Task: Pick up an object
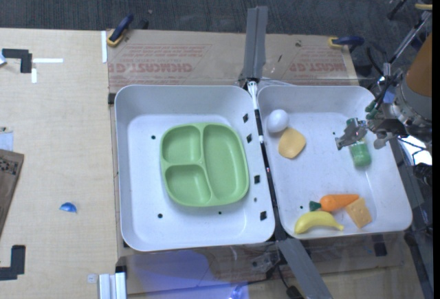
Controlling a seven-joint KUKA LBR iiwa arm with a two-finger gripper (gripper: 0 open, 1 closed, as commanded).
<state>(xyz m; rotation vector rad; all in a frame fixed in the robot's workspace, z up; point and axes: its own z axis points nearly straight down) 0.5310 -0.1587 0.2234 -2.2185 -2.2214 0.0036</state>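
Currently the claw (357, 134) is lowered into the right bin (323, 229), just above a small green object (361, 154) by the far right wall, presumably for a grasp. Whether it is open or closed cannot be told. No object is seen gripped.

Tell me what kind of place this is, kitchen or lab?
Probably a robot lab or test cell, not a kitchen. Two white bins are clamped onto a cardboard-covered bench, the food is toys, such as a plastic banana and carrot, and a robot claw hangs over the right bin.
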